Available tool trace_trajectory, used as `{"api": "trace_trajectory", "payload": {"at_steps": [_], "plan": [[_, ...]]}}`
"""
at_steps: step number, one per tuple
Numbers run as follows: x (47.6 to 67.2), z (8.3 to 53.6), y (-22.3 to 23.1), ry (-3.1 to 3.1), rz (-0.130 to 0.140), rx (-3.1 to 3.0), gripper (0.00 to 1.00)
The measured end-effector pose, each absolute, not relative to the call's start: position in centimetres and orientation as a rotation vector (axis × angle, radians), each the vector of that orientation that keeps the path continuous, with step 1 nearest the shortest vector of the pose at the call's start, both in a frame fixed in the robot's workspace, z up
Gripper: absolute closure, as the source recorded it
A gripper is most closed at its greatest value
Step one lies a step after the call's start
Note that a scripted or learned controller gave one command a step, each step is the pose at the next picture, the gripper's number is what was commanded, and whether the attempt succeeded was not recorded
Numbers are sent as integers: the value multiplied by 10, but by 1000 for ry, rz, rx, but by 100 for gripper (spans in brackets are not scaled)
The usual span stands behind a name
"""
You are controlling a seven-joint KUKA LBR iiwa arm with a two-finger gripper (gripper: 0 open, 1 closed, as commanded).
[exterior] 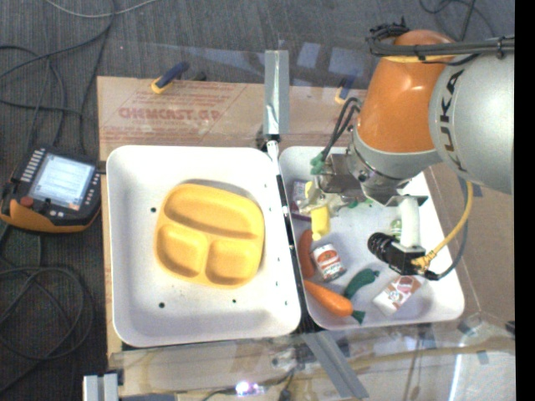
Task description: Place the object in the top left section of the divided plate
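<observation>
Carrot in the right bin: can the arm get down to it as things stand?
Probably yes. The carrot lies at the bin's near edge with nothing on top; the can and a green piece sit close beside it, so finger room looks tight.

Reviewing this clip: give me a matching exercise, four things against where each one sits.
Things:
1. divided plate
2. carrot
3. small can
4. handheld pendant

Places:
A. on the floor, left of the bench
B. near front edge of the right bin
C. in the left bin
D. in the right bin, just above the carrot

Pairs: 1-C, 2-B, 3-D, 4-A
</observation>
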State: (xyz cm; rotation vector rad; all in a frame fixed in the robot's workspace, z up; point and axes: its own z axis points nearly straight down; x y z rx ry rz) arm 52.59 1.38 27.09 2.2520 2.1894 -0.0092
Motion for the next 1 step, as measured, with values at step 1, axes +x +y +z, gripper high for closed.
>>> {"api": "trace_trajectory", "payload": {"at_steps": [1], "plan": [[542, 233, 15, 2101, -11, 2335, 100]]}}
